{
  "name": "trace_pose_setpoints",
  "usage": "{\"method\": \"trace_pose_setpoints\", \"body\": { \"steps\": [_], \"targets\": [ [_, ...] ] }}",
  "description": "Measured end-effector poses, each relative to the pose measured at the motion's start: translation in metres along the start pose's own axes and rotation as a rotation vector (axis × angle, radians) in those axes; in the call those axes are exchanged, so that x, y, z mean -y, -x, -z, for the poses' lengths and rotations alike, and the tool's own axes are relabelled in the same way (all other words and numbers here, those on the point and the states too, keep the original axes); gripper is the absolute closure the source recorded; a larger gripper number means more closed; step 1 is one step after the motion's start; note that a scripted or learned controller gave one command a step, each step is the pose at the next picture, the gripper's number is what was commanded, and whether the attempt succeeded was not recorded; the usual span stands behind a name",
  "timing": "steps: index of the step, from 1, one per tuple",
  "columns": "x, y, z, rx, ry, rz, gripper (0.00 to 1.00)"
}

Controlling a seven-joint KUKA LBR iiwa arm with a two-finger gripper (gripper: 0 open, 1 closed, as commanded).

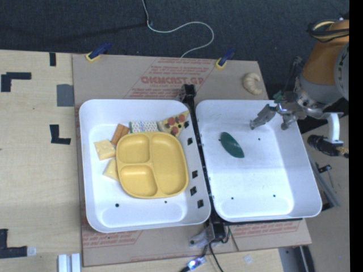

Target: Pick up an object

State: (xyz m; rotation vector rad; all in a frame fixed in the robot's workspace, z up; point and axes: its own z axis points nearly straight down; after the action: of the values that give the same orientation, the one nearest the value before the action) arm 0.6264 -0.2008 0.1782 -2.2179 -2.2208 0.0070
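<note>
Two white bins (93, 152) on cardboard-covered bench (164, 78), dark carpet (68, 10) behind; gripper (271, 118) spread, holding nothing

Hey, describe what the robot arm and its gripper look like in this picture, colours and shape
The arm is bulky and rounded, grey with a broad orange band above the wrist. It narrows to a small grey metal gripper with two thin, dark-tipped fingers. A white bracket-like piece and dark fittings sit beside the wrist.

Grey arm (334, 67) with orange band, metallic end effector (274, 118)
</note>
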Motion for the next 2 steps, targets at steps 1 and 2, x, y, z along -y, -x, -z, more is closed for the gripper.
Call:
{"method": "trace_pose_setpoints", "body": {
  "steps": [1,2],
  "targets": [
    [0.002,0.0,-0.044,0.0,0.0,0.0,0.0],
    [0.002,-0.001,-0.096,0.001,0.003,0.001,0.0]
  ]
}}
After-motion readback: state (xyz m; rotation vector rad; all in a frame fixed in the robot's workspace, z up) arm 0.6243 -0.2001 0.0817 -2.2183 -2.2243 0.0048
